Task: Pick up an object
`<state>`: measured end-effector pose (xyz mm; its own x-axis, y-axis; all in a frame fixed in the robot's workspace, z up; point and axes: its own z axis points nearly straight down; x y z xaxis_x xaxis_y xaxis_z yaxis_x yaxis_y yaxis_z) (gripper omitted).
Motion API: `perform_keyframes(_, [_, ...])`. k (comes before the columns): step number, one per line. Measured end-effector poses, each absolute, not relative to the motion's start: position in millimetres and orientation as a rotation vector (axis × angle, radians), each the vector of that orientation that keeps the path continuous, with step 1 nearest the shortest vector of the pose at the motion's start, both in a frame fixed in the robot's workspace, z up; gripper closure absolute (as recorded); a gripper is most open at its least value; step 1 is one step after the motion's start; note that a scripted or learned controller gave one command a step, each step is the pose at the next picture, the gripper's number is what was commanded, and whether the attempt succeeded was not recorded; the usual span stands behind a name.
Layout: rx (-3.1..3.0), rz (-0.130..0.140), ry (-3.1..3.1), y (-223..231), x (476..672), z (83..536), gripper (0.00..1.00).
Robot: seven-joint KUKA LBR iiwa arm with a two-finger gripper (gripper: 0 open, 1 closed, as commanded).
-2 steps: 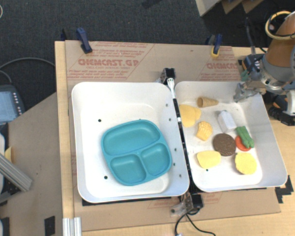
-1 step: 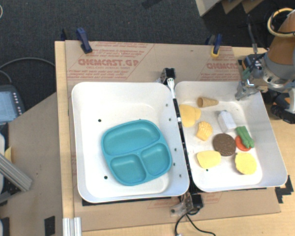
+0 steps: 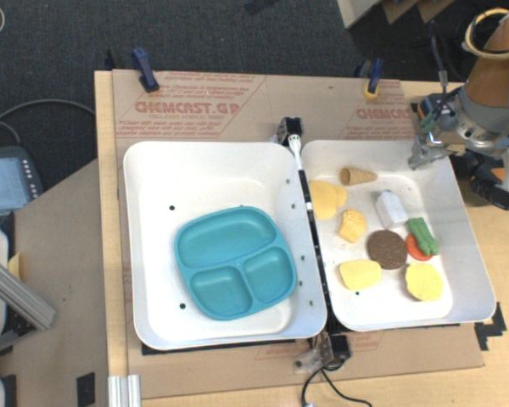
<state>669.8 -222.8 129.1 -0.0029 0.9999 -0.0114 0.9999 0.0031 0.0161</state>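
Note:
The right bin (image 3: 467, 253) holds several toy foods: a tan cone (image 3: 357, 175), a pale yellow round piece (image 3: 327, 198), a yellow corn-like piece (image 3: 352, 225), a white-grey cylinder (image 3: 390, 208), a brown disc (image 3: 387, 248), a green piece (image 3: 422, 234) lying on a red one (image 3: 415, 249), and two yellow pieces (image 3: 360, 273) (image 3: 424, 282) at the front. My gripper (image 3: 426, 147) hangs over the bin's far right corner, apart from all the items, nearest the cone and the cylinder. I see nothing held in it.
A teal three-compartment plate (image 3: 236, 261) lies in the left bin (image 3: 144, 185). A black clip (image 3: 290, 130) sits at the far end of the seam where the bins meet. Blue clamps (image 3: 144, 68) (image 3: 373, 76) grip the bench's far edge.

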Motion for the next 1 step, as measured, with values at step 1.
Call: perform_keyframes(1, [2.200, 0.006, 2.209, -223.2, 670.6, 139.9, 1.00])
